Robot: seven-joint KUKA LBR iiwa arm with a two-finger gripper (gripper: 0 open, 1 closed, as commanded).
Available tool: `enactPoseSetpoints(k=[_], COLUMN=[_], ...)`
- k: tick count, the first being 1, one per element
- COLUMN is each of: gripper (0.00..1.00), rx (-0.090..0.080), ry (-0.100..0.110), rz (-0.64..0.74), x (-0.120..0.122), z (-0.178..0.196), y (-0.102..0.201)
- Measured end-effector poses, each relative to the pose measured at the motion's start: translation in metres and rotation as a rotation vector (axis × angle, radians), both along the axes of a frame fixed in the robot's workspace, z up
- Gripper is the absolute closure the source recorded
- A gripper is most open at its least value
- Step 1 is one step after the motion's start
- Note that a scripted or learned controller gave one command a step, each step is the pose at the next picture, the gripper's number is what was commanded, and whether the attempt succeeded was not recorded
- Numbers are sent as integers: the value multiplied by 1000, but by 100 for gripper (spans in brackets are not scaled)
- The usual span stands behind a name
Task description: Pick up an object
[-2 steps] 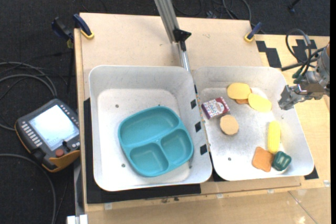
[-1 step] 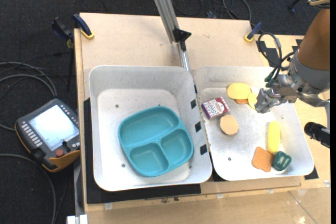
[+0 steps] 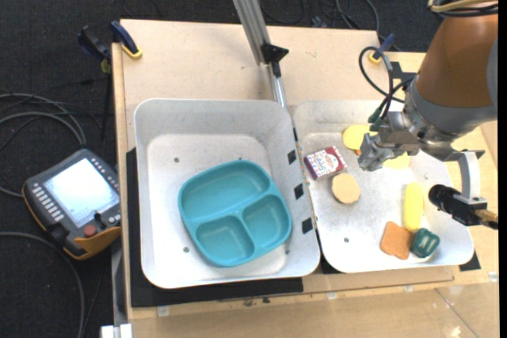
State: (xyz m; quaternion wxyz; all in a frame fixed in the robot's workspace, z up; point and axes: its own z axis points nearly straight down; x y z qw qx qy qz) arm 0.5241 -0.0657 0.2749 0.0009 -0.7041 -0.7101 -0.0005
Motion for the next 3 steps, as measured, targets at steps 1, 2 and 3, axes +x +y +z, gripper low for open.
enactPoseSetpoints(k=[1, 2, 3], gripper=[100, 100, 100], rx=[-1, -1, -1], ry=[1, 3, 3], rz=[0, -1, -1], x=[6, 5, 6], z=[-4, -16, -36], y=[51, 94, 146])
